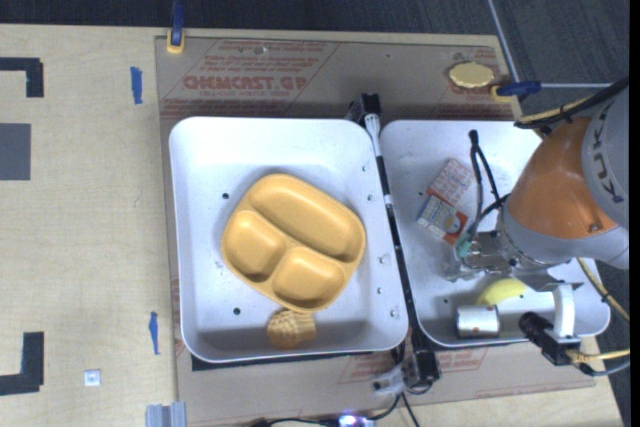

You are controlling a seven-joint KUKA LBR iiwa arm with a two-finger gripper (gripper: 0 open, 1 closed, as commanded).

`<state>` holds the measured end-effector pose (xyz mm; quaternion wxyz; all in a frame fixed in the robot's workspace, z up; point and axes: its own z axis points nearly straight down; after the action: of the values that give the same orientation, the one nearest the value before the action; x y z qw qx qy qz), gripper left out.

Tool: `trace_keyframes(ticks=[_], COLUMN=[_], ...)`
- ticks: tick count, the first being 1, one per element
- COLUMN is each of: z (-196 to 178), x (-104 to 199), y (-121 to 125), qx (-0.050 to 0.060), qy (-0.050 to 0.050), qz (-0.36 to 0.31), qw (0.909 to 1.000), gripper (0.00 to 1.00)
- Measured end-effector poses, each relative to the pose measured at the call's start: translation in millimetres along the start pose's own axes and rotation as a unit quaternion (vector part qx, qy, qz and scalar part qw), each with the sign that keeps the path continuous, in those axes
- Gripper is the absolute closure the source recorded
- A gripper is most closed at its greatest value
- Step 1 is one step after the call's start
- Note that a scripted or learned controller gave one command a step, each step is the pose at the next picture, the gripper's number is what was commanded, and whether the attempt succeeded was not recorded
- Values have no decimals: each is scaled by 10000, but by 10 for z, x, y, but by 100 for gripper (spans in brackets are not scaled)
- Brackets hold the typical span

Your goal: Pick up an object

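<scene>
Bins sit side by side on the bench (80, 245): the left bin (195, 225) holds a yellow three-compartment tray (292, 240) with a small tan woven ball (291, 327) just below it, touching the tray's near edge. The arm (565, 200) reaches down into the right bin (420, 305), its gripper (480, 260) low over the bin floor; whether it grasps anything I cannot tell. Just beside the gripper lie a yellow banana-like object (502, 292), a white cylinder (477, 319) and a small printed packet (445, 195).
</scene>
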<state>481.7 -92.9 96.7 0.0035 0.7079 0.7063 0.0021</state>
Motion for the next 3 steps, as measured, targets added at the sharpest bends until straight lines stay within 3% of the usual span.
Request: trace_keyframes(ticks=[1, 2, 3], z=[1, 109, 0], x=[0, -16, -25], y=[-1, -20, 0], qx=[1, 36, 3], qy=[0, 18, 2], qz=[1, -13, -10], qw=[10000, 10000, 10000], gripper=[0, 0, 100])
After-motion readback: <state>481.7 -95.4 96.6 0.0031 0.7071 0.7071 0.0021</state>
